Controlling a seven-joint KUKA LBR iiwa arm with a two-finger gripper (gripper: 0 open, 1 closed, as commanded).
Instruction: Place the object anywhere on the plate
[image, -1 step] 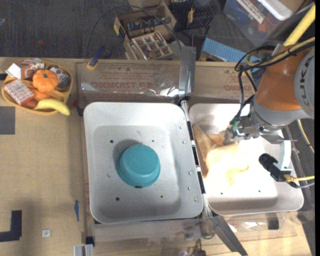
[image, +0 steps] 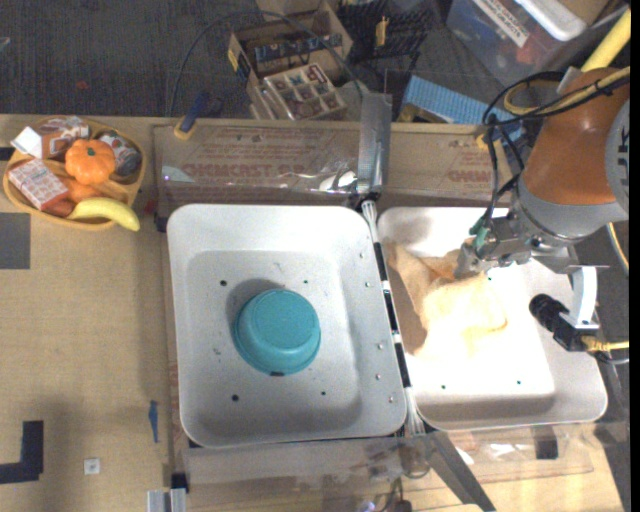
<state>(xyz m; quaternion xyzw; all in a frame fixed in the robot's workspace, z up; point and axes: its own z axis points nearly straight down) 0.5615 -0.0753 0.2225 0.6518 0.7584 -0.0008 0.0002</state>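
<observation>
A wicker basket (image: 70, 185) of toy food sits at the far left corner of the wooden table (image: 80, 350), holding an orange pumpkin (image: 90, 162), a yellow banana (image: 105, 211) and small cartons.

To its right, the left white bin (image: 200, 400) carries a teal plate (image: 278, 331), which looks like an upturned round dish, lying near the middle of the bin floor with nothing on it.

Beyond the shared wall between the bins, a pale, tan, crumpled cloth-like object (image: 455, 305) lies in the right white bin (image: 560, 400), spread from that bin's left wall toward its middle; overexposure washes out its edges, so its exact outline cannot be made out. It is well apart from the plate.

Above the object's upper right edge, the gripper (image: 478, 256) of the grey arm (image: 575, 170) with its orange band reaches down into the right bin from the right side. The tip appears to touch or nearly touch the object, but whether the fingers are spread, closed or gripping the material cannot be told from here.

A black fitting (image: 553, 318) sits just right of the object, below the arm.

Cardboard (image: 270, 165) lines the back of both bins, with cluttered boxes (image: 290, 65) on the floor behind.
</observation>
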